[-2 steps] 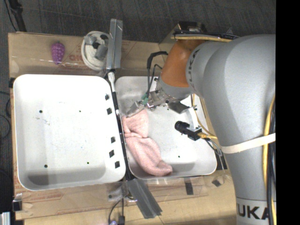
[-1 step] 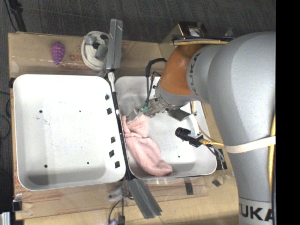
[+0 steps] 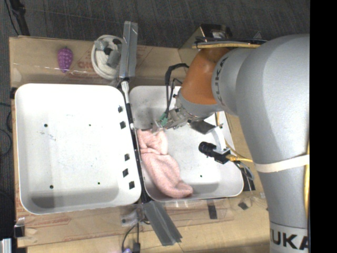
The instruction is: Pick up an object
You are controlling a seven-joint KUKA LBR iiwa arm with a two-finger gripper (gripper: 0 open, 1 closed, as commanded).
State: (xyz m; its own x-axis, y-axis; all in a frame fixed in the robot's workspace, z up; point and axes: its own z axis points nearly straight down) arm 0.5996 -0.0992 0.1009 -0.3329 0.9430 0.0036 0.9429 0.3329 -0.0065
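Cloth (image 3: 159, 165), pink and crumpled, lies along the left wall of the right bin (image 3: 227, 186), stretching from mid-bin to the near edge. The tool (image 3: 164, 122) is low in the far left part of that bin, just beyond the cloth's far end and about touching it; whether it is open or closed cannot be told. The grey arm (image 3: 263, 88) with its orange band comes in from the right. On the counter (image 3: 37, 62) beyond the left bin (image 3: 31, 194) sit a small purple object (image 3: 65, 58) and a white coiled thing (image 3: 107, 56).
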